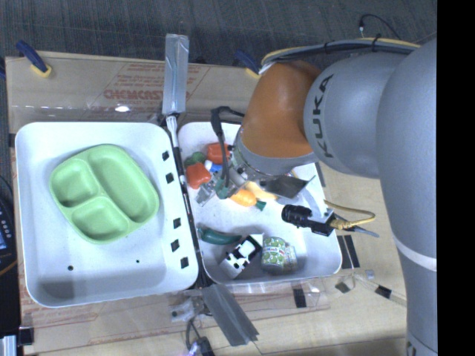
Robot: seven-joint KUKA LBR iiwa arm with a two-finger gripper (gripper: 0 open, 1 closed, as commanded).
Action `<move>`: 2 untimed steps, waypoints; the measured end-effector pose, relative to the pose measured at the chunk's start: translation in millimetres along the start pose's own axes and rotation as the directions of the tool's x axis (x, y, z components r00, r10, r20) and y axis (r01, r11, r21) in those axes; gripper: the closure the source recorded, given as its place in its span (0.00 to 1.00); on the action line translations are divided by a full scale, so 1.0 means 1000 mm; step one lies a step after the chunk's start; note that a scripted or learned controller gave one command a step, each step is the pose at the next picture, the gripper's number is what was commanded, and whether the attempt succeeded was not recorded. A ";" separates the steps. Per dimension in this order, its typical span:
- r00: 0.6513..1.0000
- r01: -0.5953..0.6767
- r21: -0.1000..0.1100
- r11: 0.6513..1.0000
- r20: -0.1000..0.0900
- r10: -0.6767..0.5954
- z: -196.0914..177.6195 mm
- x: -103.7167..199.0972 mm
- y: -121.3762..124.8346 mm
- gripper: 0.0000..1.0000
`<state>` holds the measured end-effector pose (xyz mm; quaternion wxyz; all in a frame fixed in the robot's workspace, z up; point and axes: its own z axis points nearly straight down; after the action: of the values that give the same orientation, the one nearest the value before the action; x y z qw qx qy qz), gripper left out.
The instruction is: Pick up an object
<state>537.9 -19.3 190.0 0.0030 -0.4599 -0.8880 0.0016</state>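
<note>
Camera view, please: where is your gripper [211, 190]?

— Low in the right bin [245, 217], at its left side, under the grey arm [356, 117]. You cannot tell whether it is spread or pressed together; the wrist hides that.

— Which objects lie close to it?

— An orange-red piece [197, 174] just to its left, another orange-red piece [217, 153] behind that, and a yellow object [245, 196] just to its right. You cannot tell whether it touches any of them.

— And the others?

— Along the near wall you have a teal object [215, 236], a black-and-white checkered block [241, 252] and a green-patterned object [277, 252]. The left bin [44, 273] holds a green divided plate [104, 191].
</note>
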 end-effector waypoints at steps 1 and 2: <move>0.995 0.098 -0.003 0.995 0.004 -0.098 -0.011 -0.079 -0.023 0.00; 0.995 0.099 -0.003 0.995 0.003 -0.099 -0.011 -0.079 -0.023 0.00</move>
<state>564.9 -96.7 200.8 0.0011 -0.4155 -0.9096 0.0009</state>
